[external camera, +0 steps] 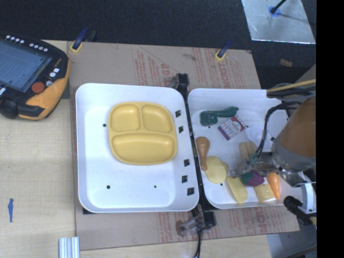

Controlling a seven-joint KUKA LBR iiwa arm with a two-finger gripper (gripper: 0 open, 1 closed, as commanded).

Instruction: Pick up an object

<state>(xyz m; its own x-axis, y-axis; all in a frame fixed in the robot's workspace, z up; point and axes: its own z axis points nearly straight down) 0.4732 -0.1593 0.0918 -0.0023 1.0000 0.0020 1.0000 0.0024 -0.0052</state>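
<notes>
Evidently the pincer point(251, 171) sat low among crowded toy food in the right bin point(215, 202); grip state indiscernible. A purple piece point(251, 179) lay just beneath it, neighbours touching; a nudge could spoil the grasp.

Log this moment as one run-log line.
task: pick up an object | arm: over right bin | claw: down among toy food | grasp: unclear | left bin: yellow plate
</notes>
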